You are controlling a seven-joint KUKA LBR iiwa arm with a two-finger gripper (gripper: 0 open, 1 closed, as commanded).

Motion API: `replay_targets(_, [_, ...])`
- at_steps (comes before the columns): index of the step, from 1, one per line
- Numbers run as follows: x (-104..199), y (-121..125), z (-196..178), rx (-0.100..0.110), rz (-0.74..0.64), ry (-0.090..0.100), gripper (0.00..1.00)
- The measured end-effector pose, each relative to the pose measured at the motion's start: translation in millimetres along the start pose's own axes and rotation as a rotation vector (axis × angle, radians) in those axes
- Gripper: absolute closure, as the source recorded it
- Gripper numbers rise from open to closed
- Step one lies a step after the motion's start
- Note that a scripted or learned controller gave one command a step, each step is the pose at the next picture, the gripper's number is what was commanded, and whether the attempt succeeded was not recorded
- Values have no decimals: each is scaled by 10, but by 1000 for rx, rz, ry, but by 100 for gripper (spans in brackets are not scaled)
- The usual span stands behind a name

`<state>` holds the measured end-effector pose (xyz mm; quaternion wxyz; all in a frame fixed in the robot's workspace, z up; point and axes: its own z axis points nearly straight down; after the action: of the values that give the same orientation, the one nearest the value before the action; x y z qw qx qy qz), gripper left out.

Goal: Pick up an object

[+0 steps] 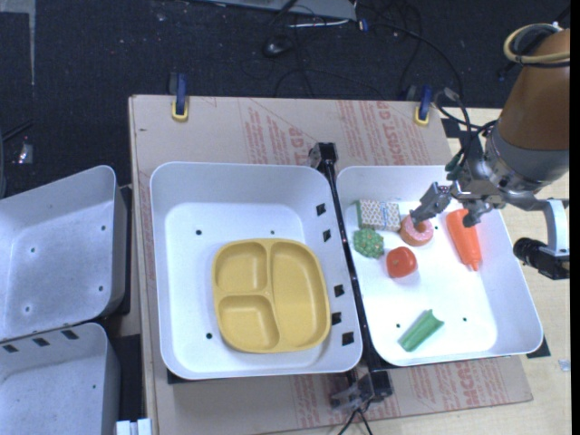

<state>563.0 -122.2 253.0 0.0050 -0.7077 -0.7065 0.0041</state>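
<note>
Pink donut (416, 233) beneath fingers (428, 209), carrot (465, 240) beside

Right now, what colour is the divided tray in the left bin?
Yellow: the divided tray shows plainly in the camera view.

Yellow tray (272, 294), orange carrot (466, 241), red tomato (401, 262), green wedge (420, 330).
</note>
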Motion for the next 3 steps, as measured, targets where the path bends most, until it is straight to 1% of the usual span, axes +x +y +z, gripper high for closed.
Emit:
replay_targets(1, [4, 21, -68, -12, -3, -1, 0])
replay_targets(2, [-14, 41, 364, -9, -1, -1, 0])
replay_targets(3, [-106, 52, 858, -8, 0, -1, 0])
